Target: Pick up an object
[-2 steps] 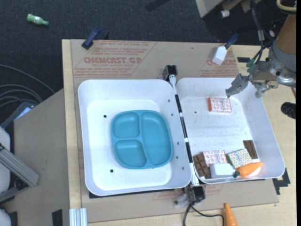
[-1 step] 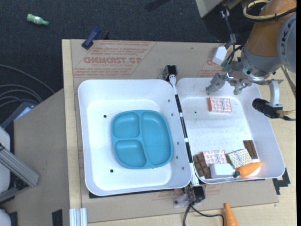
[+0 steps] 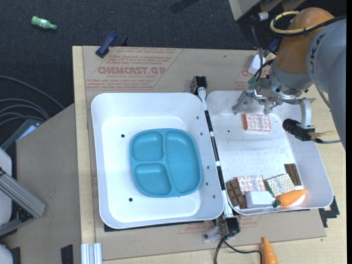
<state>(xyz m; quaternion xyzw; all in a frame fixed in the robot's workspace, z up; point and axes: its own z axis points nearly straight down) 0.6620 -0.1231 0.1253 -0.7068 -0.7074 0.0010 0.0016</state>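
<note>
Where the bench edge runs closest to the camera, a small orange object (image 3: 267, 251) lies on the cardboard (image 3: 137, 65), just outside the right bin (image 3: 313, 158), next to a black cable (image 3: 231, 246).

Right bin, near end: cluster of items packed together. A carrot (image 3: 290, 198) lies on its side by the near rim, touching a white block (image 3: 258, 199). A yellowish packet (image 3: 278, 183) sits just behind the carrot, with a brown chocolate bar (image 3: 292, 174) beside it toward the right wall. A red-and-white patterned packet (image 3: 249, 182) sits behind the white block, and a second dark chocolate bar (image 3: 234, 193) lies at the left of the cluster, near the wall shared by the two bins.

Left bin (image 3: 110, 147): a teal divided plate (image 3: 165, 161) with three compartments, roughly centred, flat on the floor.

Right bin, far end: a red-and-white checked box (image 3: 257, 122) lies flat on the floor, well apart from the near cluster. The gripper (image 3: 256, 104) is directly over its far edge, just above or touching it; contact can't be resolved. Finger state: cannot tell, the wrist hardware hides it. Nothing is visibly held. A black fitting (image 3: 298, 129) hangs off the wrist to the right of the box.

Arm (image 3: 322, 43) comes in from the right, orange band above the wrist.

Far side, off the bench: a blue clip (image 3: 106, 44) at the cardboard's far edge, a green object (image 3: 43, 23) on the dark floor.
</note>
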